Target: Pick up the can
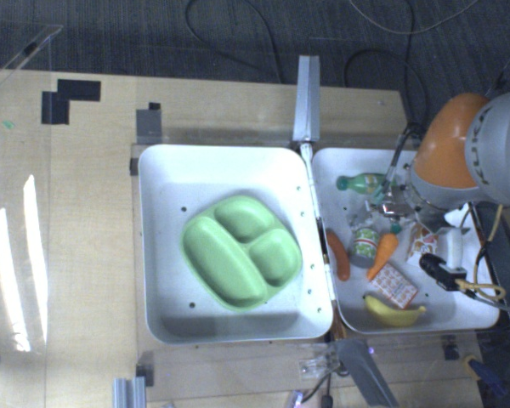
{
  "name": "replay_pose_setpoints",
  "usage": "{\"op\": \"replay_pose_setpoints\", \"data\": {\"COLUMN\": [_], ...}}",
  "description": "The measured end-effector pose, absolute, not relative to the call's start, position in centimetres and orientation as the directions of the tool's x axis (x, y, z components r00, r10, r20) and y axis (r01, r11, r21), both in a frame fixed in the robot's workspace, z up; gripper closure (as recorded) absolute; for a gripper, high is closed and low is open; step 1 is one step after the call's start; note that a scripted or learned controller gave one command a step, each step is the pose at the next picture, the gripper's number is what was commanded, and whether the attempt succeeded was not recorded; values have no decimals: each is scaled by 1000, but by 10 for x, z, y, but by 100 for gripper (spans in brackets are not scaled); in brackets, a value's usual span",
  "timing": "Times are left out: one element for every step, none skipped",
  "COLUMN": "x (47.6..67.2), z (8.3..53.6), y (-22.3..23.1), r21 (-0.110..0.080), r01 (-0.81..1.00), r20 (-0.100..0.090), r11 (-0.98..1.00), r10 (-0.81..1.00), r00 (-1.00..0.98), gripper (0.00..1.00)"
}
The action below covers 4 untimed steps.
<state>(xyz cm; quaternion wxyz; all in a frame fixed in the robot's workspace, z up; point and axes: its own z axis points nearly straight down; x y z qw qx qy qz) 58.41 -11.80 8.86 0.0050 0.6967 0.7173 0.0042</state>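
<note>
While arm (459, 155) hovers, can (366, 244) orientation unclear.

Green divided plate (240, 251); banana (394, 312), carrot (382, 255) apart.

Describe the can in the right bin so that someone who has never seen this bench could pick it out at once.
Start at the right shallow white bin, the one under the grey arm. Near its middle lies the small can with a green and white label, between the reddish sausage-shaped item toward the divider and the orange carrot on its other side. It is short and round, while both neighbours are long and thin.
</note>
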Motion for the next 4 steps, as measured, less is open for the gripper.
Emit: {"op": "replay_pose_setpoints", "data": {"x": [650,640,600,563], "z": [123,87,88,90], "y": [-179,-148,-103,-88], "r21": [7,6,9,18], "r01": [1000,999,999,997], "r20": [-2,-1,1,-4], "r11": [-6,-50,-52,73], "r10": [1000,999,999,997], "r00": [6,50,52,-73], "gripper": [0,0,0,0]}}
